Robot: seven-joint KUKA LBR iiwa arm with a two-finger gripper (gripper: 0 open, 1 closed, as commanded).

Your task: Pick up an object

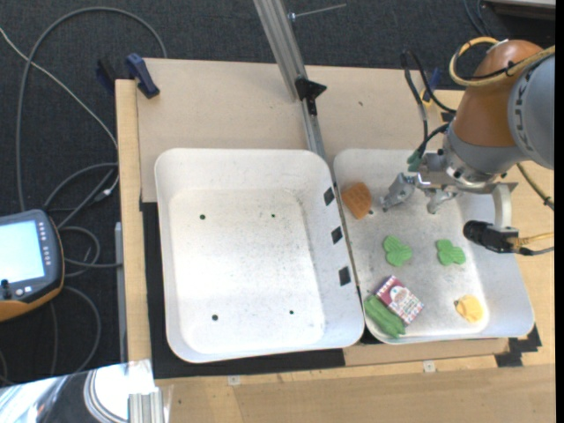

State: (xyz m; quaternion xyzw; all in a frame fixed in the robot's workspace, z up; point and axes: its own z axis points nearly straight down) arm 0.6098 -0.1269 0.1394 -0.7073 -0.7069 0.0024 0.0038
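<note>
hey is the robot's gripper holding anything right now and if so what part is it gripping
Nothing is held. The two-finger gripper hangs open over the right white bin, with bare bin floor between its fingers; the orange block lies apart to its left.

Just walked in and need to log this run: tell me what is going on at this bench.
A grey and orange robot arm reaches in from the right over the right-hand bin. Its gripper hangs near the bin's far end with nothing between its fingers. In that bin lie an orange piece, two green pieces, a yellow piece and a small packet beside a green object. Nothing is picked up yet.
</note>
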